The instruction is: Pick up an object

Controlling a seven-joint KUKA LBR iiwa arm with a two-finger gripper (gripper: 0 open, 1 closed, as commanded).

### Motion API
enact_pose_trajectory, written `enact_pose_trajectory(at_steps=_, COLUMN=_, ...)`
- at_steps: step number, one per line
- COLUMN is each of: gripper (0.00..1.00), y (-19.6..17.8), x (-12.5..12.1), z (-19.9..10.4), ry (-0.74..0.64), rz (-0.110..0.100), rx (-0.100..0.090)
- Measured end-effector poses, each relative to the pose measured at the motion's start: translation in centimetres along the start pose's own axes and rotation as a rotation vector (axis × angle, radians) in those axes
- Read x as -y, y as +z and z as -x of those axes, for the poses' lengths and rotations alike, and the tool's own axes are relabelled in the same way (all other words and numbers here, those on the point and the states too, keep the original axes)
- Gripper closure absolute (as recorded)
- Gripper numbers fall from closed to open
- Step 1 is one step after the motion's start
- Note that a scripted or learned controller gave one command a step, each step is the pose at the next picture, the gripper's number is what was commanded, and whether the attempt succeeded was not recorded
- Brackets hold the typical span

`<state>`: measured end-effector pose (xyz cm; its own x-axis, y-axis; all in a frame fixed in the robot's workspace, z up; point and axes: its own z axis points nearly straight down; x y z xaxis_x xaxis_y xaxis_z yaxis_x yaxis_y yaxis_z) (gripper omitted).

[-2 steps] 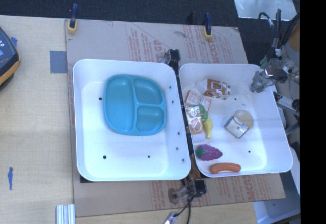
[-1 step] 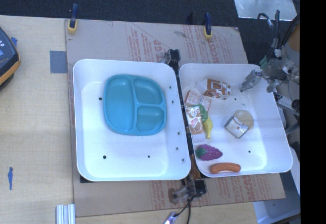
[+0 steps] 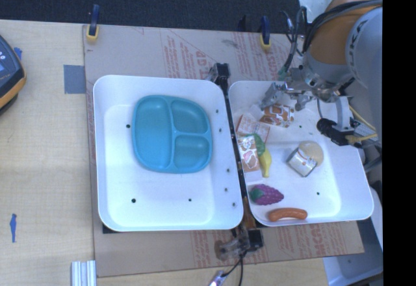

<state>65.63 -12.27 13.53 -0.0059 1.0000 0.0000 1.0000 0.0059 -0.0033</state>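
1. White, the two bins lie side by side on the bench, the left bin (image 3: 110,213) holding a blue divided plate (image 3: 172,133) near its far half.
2. The gripper (image 3: 284,94) hangs over the far left corner of the right bin (image 3: 351,203), just above a small printed packet (image 3: 278,115); I cannot tell how its fingers are set, nor if they touch the packet.
3. A card box (image 3: 249,143) lies along the right bin's left edge, with a yellow-green corn cob (image 3: 264,156) touching its right side.
4. A silver can (image 3: 304,159) lies tilted near the bin's middle.
5. Purple grapes (image 3: 266,195) sit by the near left corner, and an orange sausage (image 3: 287,214) lies along the near edge.
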Motion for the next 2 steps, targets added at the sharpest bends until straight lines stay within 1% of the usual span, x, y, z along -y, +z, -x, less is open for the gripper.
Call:
enact_pose_trajectory(at_steps=1, gripper=0.0, y=2.4, x=-0.4, z=0.1, ry=-0.002, rz=0.01, rx=0.002)
enact_pose_trajectory(at_steps=2, gripper=0.0, y=3.1, x=-0.5, z=-1.9, ry=0.001, rz=0.017, rx=0.016)
